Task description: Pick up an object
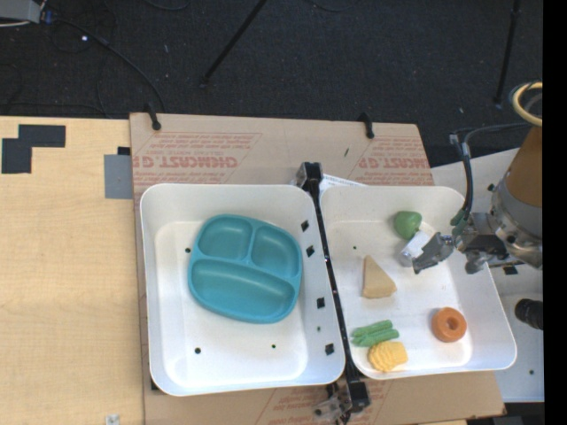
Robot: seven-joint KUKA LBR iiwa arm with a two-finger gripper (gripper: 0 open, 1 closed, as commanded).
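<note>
Cardboard (266, 149) under bins (168, 237) reads "CHEMCAST, G", printed upside down.

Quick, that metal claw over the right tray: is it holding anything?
Two-finger gripper: nothing seen between its fingers; open or closed cannot be told.

The grey KUKA arm with its orange band (536, 162) comes in from the right, low over the right edge of the right-hand shallow white bin (496, 348). Its wrist is bent so the dark two-finger gripper (427, 253) points leftward, poised above the bin's upper middle. The fingers are spread a little apart with nothing between them. Black cables loop around the wrist.
</note>
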